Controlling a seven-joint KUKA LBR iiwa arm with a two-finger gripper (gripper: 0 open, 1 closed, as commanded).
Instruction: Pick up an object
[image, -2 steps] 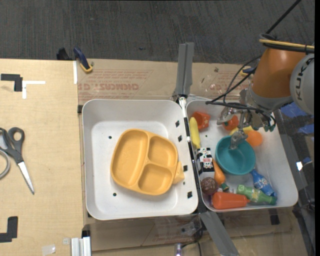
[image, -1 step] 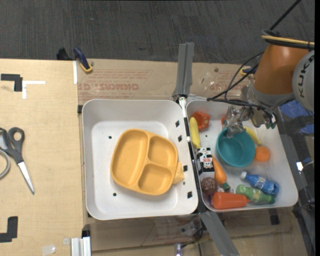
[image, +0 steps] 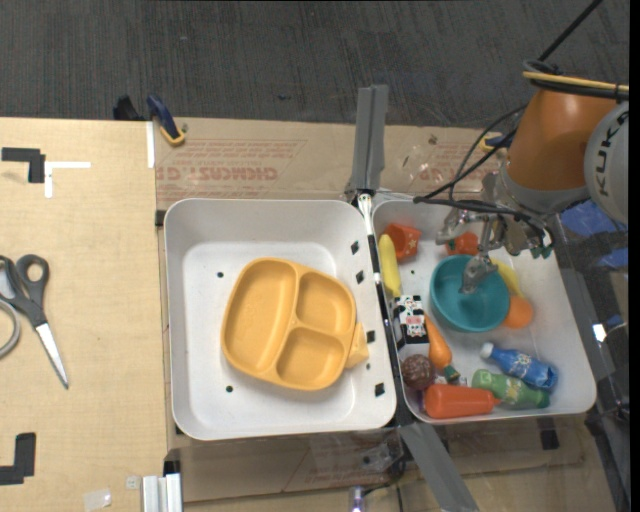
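Jaws: state cannot be told; gripper (image: 481, 268) hangs at right of frame, tip over the teal bowl (image: 470, 296) in the right bin (image: 577, 345). Around bowl: banana (image: 388, 262), carrot (image: 438, 344), blue bottle (image: 520, 366), green bottle (image: 510, 389). Left bin (image: 190, 330): yellow divided plate (image: 289, 324).

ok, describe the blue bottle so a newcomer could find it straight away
Start at the right-hand white bin, the cluttered one under the arm. Go to its near right corner, below the teal bowl. The blue bottle lies on its side there, just above a green bottle; it is the only blue item with a white cap and label.
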